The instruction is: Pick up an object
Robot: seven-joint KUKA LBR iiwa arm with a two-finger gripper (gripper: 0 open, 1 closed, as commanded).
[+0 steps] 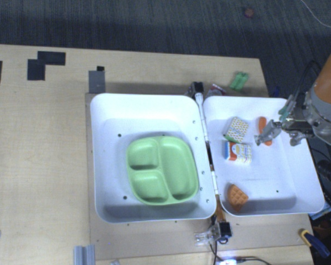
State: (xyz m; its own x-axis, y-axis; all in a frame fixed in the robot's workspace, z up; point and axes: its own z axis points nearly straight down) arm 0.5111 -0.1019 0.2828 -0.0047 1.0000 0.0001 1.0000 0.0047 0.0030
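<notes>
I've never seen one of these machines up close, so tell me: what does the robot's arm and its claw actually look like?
The arm is a thick rounded body, orange on its upper part with a grey metal section below it. Thin dark cables run along its side. At the end sits the gripper, a small grey metal piece with a slender finger and a tiny greenish spot near its base.

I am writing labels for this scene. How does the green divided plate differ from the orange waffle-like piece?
The green divided plate lies in the left bin; the orange waffle-like piece lies in the right bin. The plate is far larger and fills much of its bin's floor, while the piece sits small near the front wall. The plate has three smooth compartments; the piece looks grid-textured. Both lie apart from the gripper.
</notes>
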